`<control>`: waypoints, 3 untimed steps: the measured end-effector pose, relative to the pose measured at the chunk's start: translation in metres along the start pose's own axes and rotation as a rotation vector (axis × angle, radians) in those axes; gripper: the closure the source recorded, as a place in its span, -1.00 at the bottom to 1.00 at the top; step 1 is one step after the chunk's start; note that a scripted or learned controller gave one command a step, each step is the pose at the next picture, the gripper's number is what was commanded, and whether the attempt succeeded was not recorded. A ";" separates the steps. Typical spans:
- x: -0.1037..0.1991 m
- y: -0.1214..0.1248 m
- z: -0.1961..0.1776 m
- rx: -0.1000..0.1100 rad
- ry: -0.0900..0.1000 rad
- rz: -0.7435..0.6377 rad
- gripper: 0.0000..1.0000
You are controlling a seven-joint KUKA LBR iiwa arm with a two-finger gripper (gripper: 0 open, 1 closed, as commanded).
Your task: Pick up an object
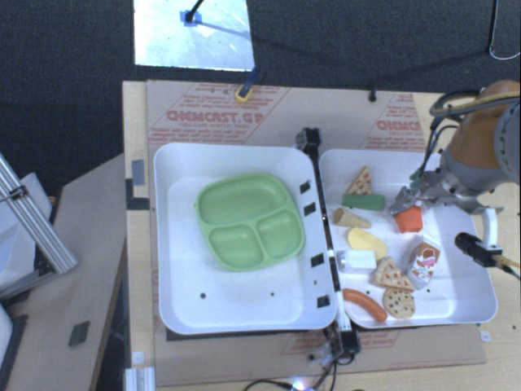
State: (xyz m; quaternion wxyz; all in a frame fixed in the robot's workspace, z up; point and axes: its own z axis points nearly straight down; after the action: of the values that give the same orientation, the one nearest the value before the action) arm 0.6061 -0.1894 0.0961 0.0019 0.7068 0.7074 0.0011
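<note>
Toy food is crowding the right bin (pixel 468 304): pizza slices (pixel 361 181), a green block (pixel 363 202), an orange block (pixel 409 219), a sausage (pixel 365 304) and a cookie (pixel 398 302) are lying close together, leaving bare floor along the far-right side. In the left bin (pixel 175 243), the green divided plate (pixel 249 221) is taking the middle, leaving open margins around it.

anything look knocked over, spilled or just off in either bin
Nothing stands out. The green divided plate lies flat in the left bin, turned a little askew to its walls. The toy foods lie scattered loose in the right bin, none over the rim. The gripper sits low beside the orange block.
</note>
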 end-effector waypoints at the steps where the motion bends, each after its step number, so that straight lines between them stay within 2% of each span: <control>1: 0.001 0.003 -0.065 -0.003 -0.001 -0.003 1.00; 2: -0.005 0.002 -0.110 -0.002 -0.001 -0.002 1.00; 3: -0.005 0.004 -0.129 0.000 0.000 -0.004 1.00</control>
State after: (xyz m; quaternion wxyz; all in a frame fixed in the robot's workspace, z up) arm 0.6090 -0.1944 0.2256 0.0019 0.7055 0.7087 0.0011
